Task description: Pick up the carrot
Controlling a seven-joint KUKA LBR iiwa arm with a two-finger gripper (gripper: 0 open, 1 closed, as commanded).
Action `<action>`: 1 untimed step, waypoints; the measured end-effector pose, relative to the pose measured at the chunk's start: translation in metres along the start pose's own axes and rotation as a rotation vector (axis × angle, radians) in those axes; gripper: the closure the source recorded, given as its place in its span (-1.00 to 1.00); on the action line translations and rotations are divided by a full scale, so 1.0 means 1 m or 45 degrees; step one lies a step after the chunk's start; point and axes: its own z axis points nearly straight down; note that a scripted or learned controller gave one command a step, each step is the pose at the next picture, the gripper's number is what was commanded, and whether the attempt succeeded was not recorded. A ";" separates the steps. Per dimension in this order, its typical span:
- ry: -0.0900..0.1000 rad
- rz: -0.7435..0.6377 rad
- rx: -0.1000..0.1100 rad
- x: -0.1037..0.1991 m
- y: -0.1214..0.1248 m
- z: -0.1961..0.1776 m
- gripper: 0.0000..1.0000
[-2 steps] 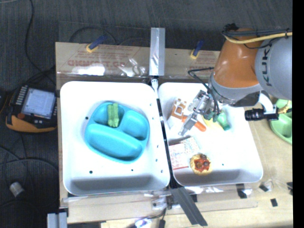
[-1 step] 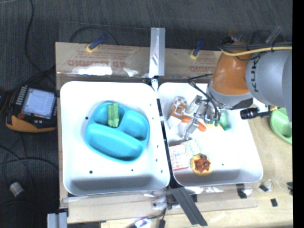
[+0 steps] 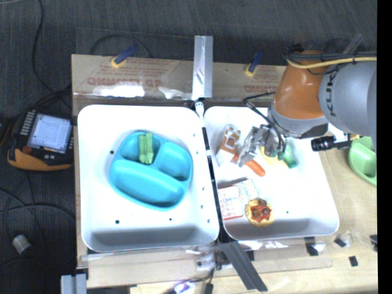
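**Carrot lies right under the claw**

Your small orange plastic carrot (image 3: 253, 165) lies in the right-hand white bin (image 3: 318, 207), long axis slanting down-right. The metal two-finger gripper (image 3: 256, 144) hangs just above its upper end; its opening I cannot tell.

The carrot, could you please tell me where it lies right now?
In the camera view, the carrot lies in the right bin, near its upper middle, just under the gripper and left of a green item.

Dark grey carpet floor (image 3: 92, 8) with loose cables, around a pale wooden bench (image 3: 153, 75).
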 end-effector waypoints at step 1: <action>0.014 -0.104 0.007 -0.014 0.039 -0.144 1.00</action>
